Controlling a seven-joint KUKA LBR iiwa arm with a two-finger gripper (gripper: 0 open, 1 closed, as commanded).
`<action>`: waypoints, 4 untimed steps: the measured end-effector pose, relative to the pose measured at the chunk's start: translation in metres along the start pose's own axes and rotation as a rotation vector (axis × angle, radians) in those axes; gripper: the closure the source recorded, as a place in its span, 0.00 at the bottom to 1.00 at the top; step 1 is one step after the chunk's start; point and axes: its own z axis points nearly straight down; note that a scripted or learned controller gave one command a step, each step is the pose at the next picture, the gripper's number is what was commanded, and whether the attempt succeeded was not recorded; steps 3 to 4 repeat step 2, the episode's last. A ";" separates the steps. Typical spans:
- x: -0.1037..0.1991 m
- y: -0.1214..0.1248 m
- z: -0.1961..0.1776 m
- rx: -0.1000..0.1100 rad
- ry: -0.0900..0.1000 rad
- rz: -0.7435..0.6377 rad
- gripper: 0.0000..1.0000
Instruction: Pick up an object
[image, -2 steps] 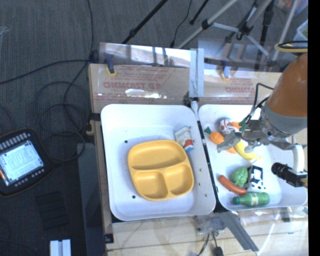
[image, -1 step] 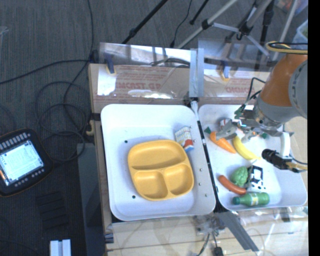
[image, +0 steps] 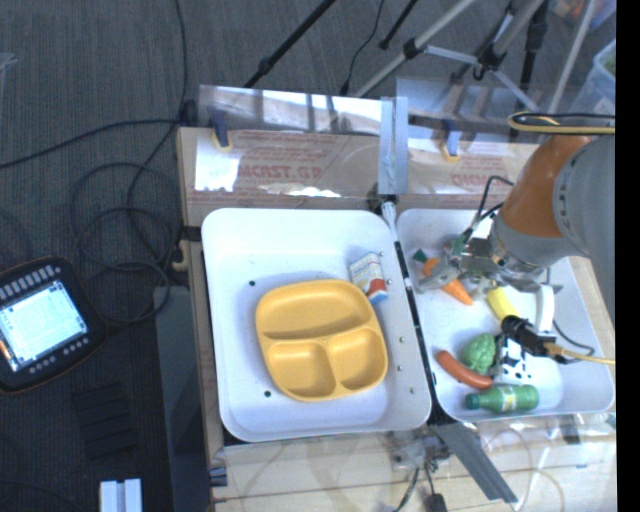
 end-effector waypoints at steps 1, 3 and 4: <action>0.000 0.001 -0.009 -0.002 -0.002 0.000 1.00; 0.034 -0.010 -0.131 0.014 0.002 0.104 1.00; 0.034 -0.010 -0.131 0.014 0.002 0.104 1.00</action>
